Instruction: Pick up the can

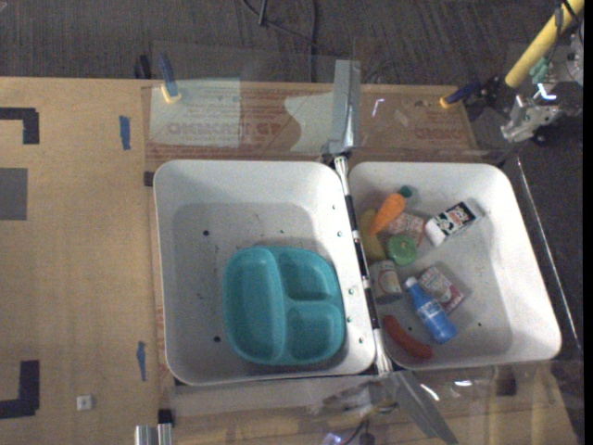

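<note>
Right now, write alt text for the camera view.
Two white bins sit side by side on a wooden bench: the right bin holds small items, among them a can, a blue bottle and a toy carrot. The left bin holds a teal divided tray. The gripper hovers outside, upper right.

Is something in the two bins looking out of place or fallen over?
Nothing is spilled or broken. The toy foods lie jumbled against the right bin's left wall; the blue bottle lies on its side. The teal tray sits flat.
</note>
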### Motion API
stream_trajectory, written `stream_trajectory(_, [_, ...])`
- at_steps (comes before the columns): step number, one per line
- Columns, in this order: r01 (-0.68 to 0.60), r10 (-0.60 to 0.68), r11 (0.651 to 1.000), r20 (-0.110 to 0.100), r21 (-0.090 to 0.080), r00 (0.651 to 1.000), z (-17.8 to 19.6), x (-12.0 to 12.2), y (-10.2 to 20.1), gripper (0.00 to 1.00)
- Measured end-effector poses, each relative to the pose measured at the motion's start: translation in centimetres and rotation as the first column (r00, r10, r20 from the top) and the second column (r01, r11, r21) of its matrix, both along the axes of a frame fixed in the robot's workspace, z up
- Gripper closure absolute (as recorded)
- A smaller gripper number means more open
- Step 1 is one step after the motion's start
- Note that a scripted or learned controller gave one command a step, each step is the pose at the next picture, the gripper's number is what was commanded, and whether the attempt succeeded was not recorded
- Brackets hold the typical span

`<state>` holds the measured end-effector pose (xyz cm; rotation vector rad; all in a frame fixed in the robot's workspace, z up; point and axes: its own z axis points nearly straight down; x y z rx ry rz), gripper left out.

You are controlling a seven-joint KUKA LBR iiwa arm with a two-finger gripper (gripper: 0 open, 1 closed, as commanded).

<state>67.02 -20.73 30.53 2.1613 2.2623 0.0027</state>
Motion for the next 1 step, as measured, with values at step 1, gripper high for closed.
stream_trajectory(1, [-0.003,0.003,1.000,0.005,-0.004,1.000,1.18,0.15,0.11,1.00])
